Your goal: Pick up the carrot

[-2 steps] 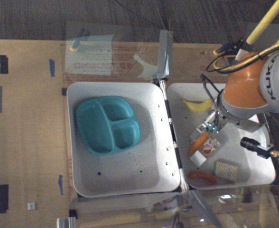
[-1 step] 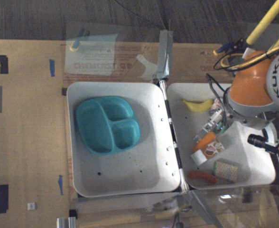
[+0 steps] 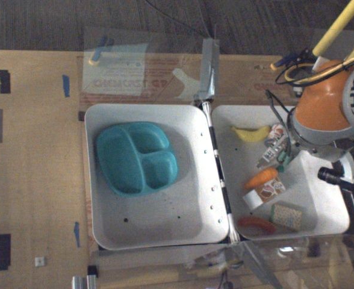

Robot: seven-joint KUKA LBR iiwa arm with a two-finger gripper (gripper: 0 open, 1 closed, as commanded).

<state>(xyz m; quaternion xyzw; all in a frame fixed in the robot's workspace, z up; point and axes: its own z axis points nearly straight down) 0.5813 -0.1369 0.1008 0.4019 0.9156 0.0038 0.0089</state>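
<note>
Carrot lies in the right bin, about mid-bin, tilted, orange, nothing gripping it. Touching its lower side: a small white-and-red packet with a pale round end toward the bin's left wall. Below the carrot, near the front wall, a red sausage-like item; beside that, to the right, a greenish sponge-like block. Above the carrot, near the back wall, a yellow banana. Up-right of the carrot, a small printed sachet, close to the gripper. Gripper hangs over the right bin just up-right of the carrot, apart from it; fingers too dark and small, can't tell if open or closed. Grey arm with orange band comes in right of the carrot. Left bin, left of the carrot across the divider: one teal compartment plate, sitting in its back-left part.
</note>
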